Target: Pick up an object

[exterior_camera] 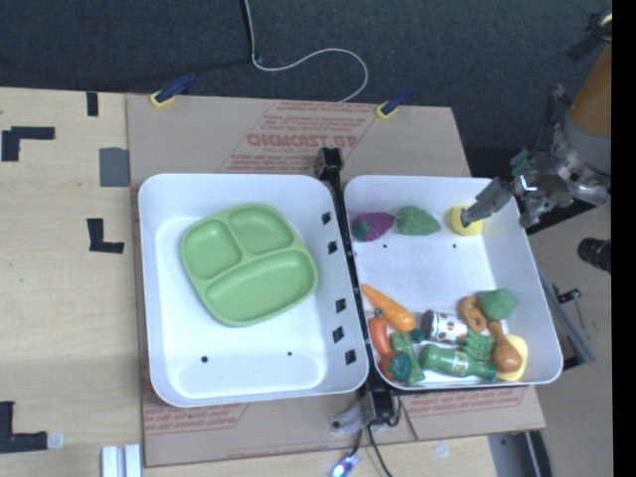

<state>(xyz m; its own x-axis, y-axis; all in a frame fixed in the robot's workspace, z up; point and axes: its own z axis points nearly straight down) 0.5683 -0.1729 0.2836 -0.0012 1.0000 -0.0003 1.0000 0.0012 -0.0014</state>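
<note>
my fingers (485, 207) at the yellow toy (463, 220) in the far corner of the right bin (527, 266)
i reach in over the right rim and my tip sits just beside, maybe touching, the small yellow toy near the back wall; whether i am open or closed i cannot tell from this slant. it looks like light hollow plastic, stiff and smooth, so i judge it will skid or roll if i push one side, and the wall close behind it leaves little room. i would take it across its rounded middle, coming straight down. the green leafy toy (417, 222) and the purple one (373, 226) lie to its left, well clear, the carrot (390, 308) and a crowded heap sit at the near end, and the green plate (250, 263) rests in the left bin (159, 296)
</note>
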